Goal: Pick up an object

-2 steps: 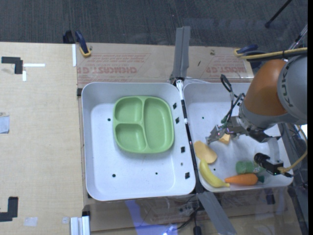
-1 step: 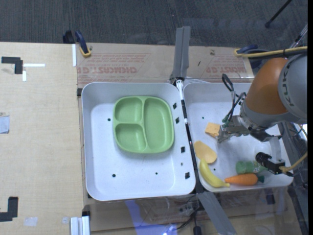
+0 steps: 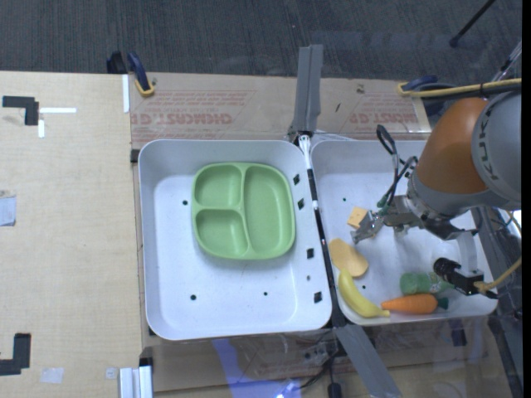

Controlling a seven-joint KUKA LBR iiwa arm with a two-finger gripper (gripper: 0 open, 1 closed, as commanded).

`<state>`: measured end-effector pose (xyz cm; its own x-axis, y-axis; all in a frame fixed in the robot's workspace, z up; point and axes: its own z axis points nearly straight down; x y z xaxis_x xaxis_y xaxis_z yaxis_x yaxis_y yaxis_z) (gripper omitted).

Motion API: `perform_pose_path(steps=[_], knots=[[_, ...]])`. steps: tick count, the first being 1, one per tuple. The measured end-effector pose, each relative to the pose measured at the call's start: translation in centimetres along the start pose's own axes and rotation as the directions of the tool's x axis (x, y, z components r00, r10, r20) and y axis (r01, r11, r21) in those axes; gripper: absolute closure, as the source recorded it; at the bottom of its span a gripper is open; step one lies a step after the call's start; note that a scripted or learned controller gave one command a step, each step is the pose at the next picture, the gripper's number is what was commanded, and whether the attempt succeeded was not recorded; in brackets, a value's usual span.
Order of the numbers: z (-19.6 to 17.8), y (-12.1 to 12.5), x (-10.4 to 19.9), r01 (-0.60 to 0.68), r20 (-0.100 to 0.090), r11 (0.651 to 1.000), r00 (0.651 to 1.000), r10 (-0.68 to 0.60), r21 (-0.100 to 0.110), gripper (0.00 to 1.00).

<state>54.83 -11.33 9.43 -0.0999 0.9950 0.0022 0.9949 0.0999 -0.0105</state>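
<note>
Bins are sitting side by side on the desk [image 3: 66, 247], the left bin [image 3: 166, 305] holding a green plate [image 3: 244, 211] with three compartments, lying flat near its middle. The arm [image 3: 465, 152] is reaching into the right bin [image 3: 332, 160] from the right, its orange band showing above the wrist. Its gripper [image 3: 362, 232] is hanging low over the bin floor, and I cannot tell whether it is grasping anything. Just beside its tip, a small yellow block [image 3: 357, 217] is lying on the floor. Nearer the front, a tan piece [image 3: 348, 257] is resting against the left wall, touching a banana [image 3: 357, 298] below it. A carrot [image 3: 410, 304] is lying along the front wall, its tip near the banana's end, with a green item [image 3: 417, 283] just behind it.
</note>
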Motion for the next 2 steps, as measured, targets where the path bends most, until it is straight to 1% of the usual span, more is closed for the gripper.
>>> perform_pose_path(steps=[1,2], knots=[[0.56,4.18,0.71,0.058,0.002,0.998,0.998,-0.058,-0.006,0.00],[-0.03,4.13,0.57,0.054,0.001,0.999,0.999,-0.054,-0.001,1.00]])
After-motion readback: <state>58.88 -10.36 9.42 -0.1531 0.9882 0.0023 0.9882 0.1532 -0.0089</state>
